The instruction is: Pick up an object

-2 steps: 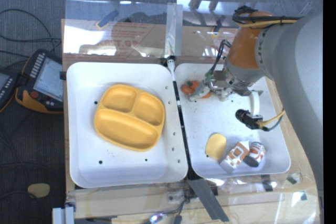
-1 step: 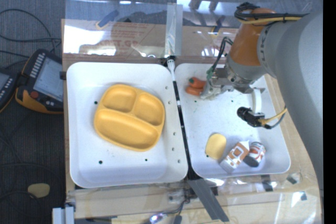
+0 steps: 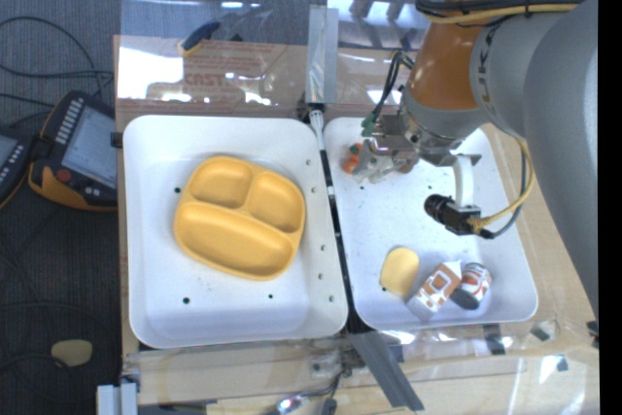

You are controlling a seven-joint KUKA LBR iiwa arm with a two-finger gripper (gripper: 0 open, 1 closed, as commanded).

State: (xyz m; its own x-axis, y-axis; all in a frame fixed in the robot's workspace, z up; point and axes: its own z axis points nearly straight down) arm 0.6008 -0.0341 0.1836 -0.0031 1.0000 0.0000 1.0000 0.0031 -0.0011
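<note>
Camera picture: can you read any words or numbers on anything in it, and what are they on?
None can be read.
Small box in the right bin: orange and white print, too blurred to read.
Handheld controller on the floor at left: lit screen and buttons, too small to read.
Brown cardboard behind the left bin: faint marks, hidden by glare.
Yellow divided plate: no writing.

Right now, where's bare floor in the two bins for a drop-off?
Right bin: the middle, between the gripper at the far-left corner and the near cluster of yellow piece and small packages. Left bin: a margin strip around the yellow divided tray, widest along the near edge. Crowded: right bin's far-left and near side.
</note>
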